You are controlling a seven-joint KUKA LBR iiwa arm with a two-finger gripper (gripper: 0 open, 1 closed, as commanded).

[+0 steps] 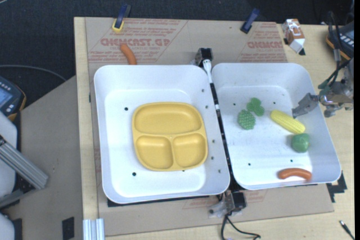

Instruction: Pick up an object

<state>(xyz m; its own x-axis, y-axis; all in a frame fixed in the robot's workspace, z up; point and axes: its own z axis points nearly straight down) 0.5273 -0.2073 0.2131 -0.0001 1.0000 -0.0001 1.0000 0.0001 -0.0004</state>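
Surface (169, 36): cardboard-topped, two white bins side by side. Left bin (112, 121) holds a yellow divided plate (169, 135). Right bin (264, 78) holds the candidates: corn cob (287, 121) mid-right, sausage (295, 174) near the front wall, round green piece (300, 143) between them, two green broccoli-like bits (250, 114) touching near centre.

Tool (306, 105) sits at the right bin's right wall, just beside the corn's upper end, nothing between its jaws; can't tell if they're apart or together.

Suggest corn: nearest, lies clear of neighbours. Straddle its short axis mid-length and descend straight. Avoid the sausage, too tight to the wall for clean finger clearance.
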